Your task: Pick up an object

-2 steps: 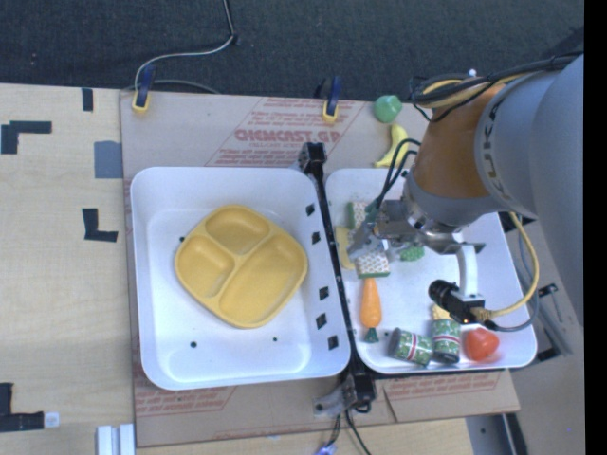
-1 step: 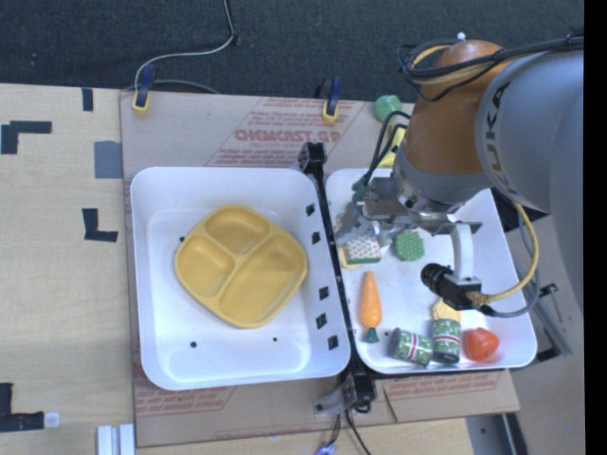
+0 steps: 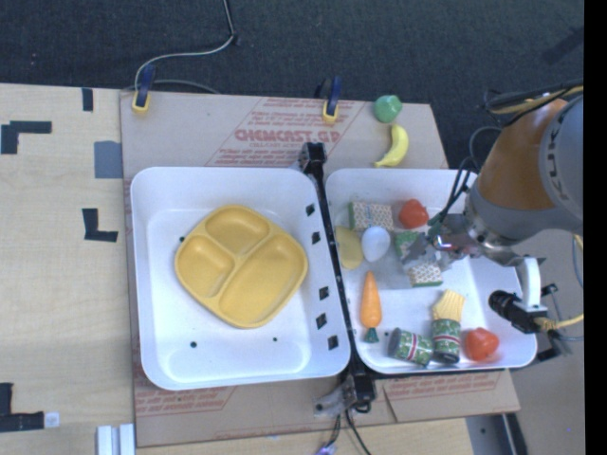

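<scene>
I see the pincer (image 3: 432, 246) low in the right bin (image 3: 507, 360), but I cannot tell how it is set. A patterned packet (image 3: 425, 273) lies just at its 6 o'clock, a red tomato (image 3: 412, 213) at its 12. A carrot (image 3: 370, 301) rests at 8 o'clock. The left bin (image 3: 152, 282) carries a yellow divided plate (image 3: 241, 265).

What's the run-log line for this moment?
arm: over right bin | gripper: low among toys beside patterned packet | grasp: unconfirmed | left bin: yellow tray
</scene>
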Robot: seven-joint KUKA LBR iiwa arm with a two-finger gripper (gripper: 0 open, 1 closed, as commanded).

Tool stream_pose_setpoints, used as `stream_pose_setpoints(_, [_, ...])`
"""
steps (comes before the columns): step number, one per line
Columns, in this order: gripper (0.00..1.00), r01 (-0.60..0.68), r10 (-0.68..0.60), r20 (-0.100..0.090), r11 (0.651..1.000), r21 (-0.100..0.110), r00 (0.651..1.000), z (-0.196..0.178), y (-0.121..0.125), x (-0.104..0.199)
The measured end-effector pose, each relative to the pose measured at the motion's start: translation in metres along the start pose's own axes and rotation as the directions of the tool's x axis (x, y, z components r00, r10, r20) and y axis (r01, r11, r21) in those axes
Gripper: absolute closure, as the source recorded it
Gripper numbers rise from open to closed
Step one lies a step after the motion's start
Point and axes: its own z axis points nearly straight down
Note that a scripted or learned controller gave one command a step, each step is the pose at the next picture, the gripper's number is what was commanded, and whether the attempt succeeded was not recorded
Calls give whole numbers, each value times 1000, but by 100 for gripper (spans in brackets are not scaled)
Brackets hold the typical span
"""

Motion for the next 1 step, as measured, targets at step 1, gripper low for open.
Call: stream_pose_setpoints(1, [100, 5, -5, -4, 1000, -3, 1000, -46, 32, 115])
